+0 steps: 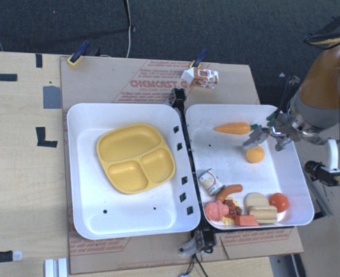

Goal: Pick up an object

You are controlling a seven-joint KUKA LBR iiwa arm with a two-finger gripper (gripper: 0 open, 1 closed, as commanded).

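In the right bin (285, 172), a small orange fruit (255, 154) lies near the upper middle, with a carrot (232, 128) just up and left of it. My gripper (268, 139) hangs over the bin's upper right part, open, with nothing between its fingers. Its left fingertip (255, 137) sits just above the orange fruit and close to the carrot's green end. Whether the fingertip touches either one I cannot tell. The grey and orange arm comes in from the right edge.
A yellow divided plate (135, 157) lies in the left bin (83, 212). Along the right bin's front are a small can (210, 182), a sausage (230, 190), a pink piece (215, 210), a tomato (279, 201) and a bread roll (262, 214). Black clips (180, 146) line the shared wall.
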